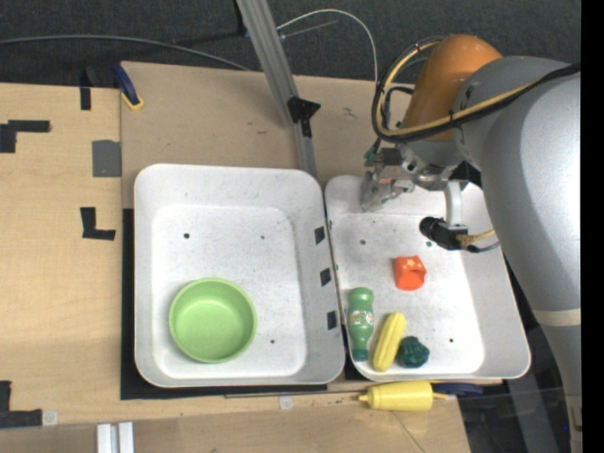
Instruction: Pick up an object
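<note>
gripper (376, 196) at far rim of right bin (491, 347) | finger state: cannot tell | nothing seen held | candidate: orange object (409, 273) mid-bin, apart from green bottle (360, 311), yellow piece (387, 340) | advice: centre above, descend straight, close squarely

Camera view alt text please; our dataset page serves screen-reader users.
The gripper hangs over the right bin's far left corner, away from its orange piece, green bottle, yellow piece and dark green piece. The left bin holds a green bowl.

One fixed overhead camera, slanted down over both white bins (142, 196).
</note>
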`<state>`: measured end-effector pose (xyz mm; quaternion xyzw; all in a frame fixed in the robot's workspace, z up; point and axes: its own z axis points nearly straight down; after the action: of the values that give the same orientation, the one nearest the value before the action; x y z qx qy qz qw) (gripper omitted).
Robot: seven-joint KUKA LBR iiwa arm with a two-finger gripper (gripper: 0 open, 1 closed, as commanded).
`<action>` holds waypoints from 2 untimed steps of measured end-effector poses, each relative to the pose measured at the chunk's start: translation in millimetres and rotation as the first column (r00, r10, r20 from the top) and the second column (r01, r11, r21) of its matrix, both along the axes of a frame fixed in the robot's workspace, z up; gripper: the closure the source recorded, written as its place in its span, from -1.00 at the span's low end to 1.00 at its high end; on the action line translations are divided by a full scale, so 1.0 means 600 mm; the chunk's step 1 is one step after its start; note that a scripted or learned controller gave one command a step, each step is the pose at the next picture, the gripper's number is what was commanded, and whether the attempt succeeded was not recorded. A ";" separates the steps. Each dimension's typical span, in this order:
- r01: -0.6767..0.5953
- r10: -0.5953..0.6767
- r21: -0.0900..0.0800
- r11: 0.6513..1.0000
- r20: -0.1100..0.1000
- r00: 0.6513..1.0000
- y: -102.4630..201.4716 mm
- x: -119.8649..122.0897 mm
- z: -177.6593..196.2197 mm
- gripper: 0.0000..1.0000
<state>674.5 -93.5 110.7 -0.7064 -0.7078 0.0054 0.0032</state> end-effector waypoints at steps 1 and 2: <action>0.001 -0.001 0.002 1.000 0.018 1.000 -0.003 0.004 0.107 1.00; 0.000 0.000 0.002 1.000 0.017 1.000 -0.003 0.006 0.196 1.00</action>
<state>678.3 -95.1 228.5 -0.7065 -0.7077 -0.0014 -0.0023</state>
